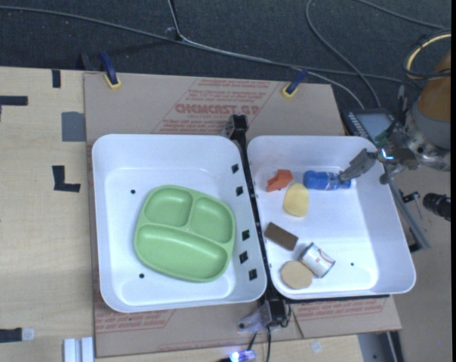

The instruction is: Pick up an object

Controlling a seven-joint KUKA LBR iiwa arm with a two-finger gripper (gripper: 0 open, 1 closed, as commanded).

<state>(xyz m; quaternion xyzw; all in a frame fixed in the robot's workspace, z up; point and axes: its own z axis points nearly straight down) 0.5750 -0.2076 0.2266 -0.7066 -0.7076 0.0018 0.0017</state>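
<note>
Light is even and fairly bright, seemingly from overhead, and the two white bins (167,145) come out nearly blown, their walls a flat white with faint bluish shading along the inner slopes. Shadows are soft and short: a dim one hugs the green tray (186,232), well left of the gripper (368,163). The whole frame is slightly soft and grainy, and the arm beside the fingers looks smeared.
</note>
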